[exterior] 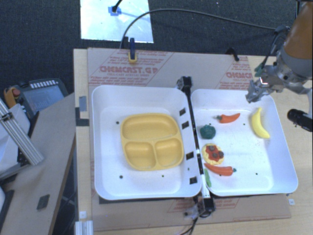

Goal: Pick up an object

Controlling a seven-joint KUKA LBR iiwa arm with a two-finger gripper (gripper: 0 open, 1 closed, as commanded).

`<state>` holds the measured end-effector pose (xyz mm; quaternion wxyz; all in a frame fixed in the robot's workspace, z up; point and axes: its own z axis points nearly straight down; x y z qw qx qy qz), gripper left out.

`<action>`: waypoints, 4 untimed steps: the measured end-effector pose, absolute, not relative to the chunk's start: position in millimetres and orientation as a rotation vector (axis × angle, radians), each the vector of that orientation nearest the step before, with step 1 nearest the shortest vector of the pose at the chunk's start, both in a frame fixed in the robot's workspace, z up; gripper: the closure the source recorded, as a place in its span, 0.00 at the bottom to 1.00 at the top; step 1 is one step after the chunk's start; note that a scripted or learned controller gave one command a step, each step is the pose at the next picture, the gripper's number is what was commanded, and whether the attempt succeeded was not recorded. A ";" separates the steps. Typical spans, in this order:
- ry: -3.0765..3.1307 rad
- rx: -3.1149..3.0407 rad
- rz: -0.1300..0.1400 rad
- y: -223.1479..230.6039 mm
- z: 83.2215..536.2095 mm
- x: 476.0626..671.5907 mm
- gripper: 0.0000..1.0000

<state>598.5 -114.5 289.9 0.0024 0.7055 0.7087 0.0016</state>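
White plastic forms two shallow bins set side by side on a brown cardboard sheet (146, 67), the left bin (105, 146) and the right bin (279, 180) meeting along a dark central seam. Most of the left bin's floor is taken up by a yellow divided tray (149, 141), though bare margins are left along its walls. More open floor is seen in the right bin, chiefly at its near right corner and along its far wall.

The gripper (254, 93) is seen over the far right corner of the right bin, just above its rim; whether it is spread or pressed together cannot be told (the tips are blurred), and nothing is seen between them. A yellow banana (259, 124) lies near it, just toward the viewer. An orange pepper (229, 117) lies to the left of the banana, a green vegetable (208, 130) beside the seam, a small pizza toy (214, 153) nearer still, and a red chilli (220, 170) just below that.

"CHEMCAST" is printed in red on the cardboard, with "GP" after it (partly legible), and repeated at the far right.
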 end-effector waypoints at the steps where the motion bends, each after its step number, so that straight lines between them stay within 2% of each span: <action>1: 2.227 2.214 0.002 -55.1 282.6 598.6 1.00; 4: 2.227 2.214 0.003 96.8 263.2 597.0 1.00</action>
